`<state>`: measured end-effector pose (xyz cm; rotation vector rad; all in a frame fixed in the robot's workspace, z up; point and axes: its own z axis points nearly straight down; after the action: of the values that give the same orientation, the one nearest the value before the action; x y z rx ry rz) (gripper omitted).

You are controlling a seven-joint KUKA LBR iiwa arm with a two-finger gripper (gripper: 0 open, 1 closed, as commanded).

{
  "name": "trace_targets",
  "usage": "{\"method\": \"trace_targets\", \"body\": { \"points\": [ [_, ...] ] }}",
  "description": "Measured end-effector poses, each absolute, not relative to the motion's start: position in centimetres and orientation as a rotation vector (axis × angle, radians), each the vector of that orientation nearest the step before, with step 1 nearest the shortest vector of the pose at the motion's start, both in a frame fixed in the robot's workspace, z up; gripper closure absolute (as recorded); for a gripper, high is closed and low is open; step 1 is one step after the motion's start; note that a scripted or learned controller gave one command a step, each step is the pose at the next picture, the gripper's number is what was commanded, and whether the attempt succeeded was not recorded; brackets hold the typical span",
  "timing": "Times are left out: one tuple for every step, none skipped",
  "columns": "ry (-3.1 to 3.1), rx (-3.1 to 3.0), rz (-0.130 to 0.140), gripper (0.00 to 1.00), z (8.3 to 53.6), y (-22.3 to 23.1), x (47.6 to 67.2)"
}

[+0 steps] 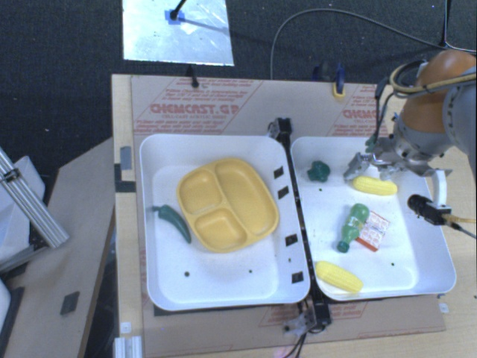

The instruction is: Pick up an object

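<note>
Left bin [153, 222]: shallow white plastic tray. It held a yellow three-compartment plastic plate [227, 203] near its centre, tilted on the bin floor, and a dark green curved toy pepper [174, 221] lying just beside the plate, towards the bin's left wall.

Right bin [440, 263]: shallow white plastic tray, set against the left bin along a black divider strip [293, 215]. Contents:
- small dark green lumpy toy vegetable [319, 171], near the far left corner;
- yellow toy banana-shaped piece [375, 186], lying flat near the far edge;
- green plastic bottle [352, 227], lying on its side near the centre;
- small white and red printed packet [373, 231], touching the bottle on the side nearer the right wall;
- yellow toy corn cob [339, 276], lying by the near left corner.

Arm: grey with an orange band [440, 77], reaching in over the right bin's far right corner. The two-finger gripper [367, 162] stood low over the far edge, directly above and just beside the yellow banana-shaped piece; whether its fingers were apart or together could not be told, and nothing was seen held between them.

Bench [186, 99]: cardboard-lined surface with red lettering, bearing both bins.
</note>
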<state>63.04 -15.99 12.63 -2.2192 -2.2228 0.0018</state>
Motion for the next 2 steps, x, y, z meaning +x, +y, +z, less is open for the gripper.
{"method": "trace_targets", "body": {
  "points": [
    [-2.223,-2.22,0.001,0.0,8.3,-15.9,63.1],
    [-2.227,-2.223,-0.005,1.0,9.6,-16.0,63.3]
  ]
}}
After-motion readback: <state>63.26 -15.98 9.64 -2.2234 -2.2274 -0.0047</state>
